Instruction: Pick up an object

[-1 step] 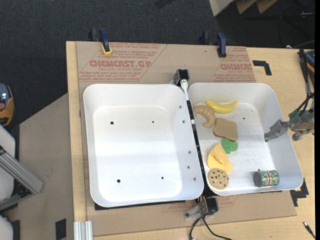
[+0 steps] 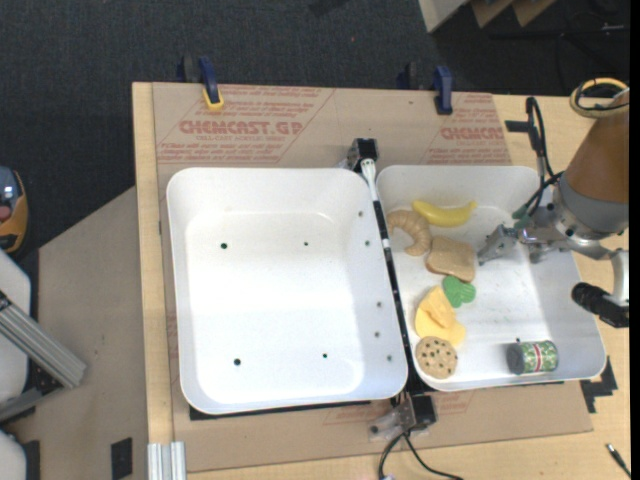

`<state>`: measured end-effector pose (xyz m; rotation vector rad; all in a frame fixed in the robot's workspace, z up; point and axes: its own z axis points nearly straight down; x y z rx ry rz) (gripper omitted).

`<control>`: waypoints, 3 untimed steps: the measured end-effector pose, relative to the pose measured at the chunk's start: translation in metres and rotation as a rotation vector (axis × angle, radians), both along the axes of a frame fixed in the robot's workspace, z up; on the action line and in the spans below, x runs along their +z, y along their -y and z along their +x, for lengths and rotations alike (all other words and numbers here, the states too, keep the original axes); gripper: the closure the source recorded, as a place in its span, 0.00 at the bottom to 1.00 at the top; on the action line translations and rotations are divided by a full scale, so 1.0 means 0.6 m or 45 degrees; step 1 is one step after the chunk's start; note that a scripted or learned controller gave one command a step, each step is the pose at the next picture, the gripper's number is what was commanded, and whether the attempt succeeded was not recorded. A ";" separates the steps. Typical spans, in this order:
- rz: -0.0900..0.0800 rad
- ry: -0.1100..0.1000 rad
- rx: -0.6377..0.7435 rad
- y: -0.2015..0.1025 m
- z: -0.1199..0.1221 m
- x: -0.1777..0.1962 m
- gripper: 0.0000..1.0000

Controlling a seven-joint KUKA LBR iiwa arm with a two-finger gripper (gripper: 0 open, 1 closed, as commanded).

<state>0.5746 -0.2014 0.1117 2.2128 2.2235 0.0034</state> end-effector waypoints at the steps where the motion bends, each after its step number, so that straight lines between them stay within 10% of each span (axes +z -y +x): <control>1: -0.001 0.002 0.001 -0.115 0.062 -0.043 0.00; 3: 0.000 -0.007 -0.004 -0.153 0.144 -0.044 0.00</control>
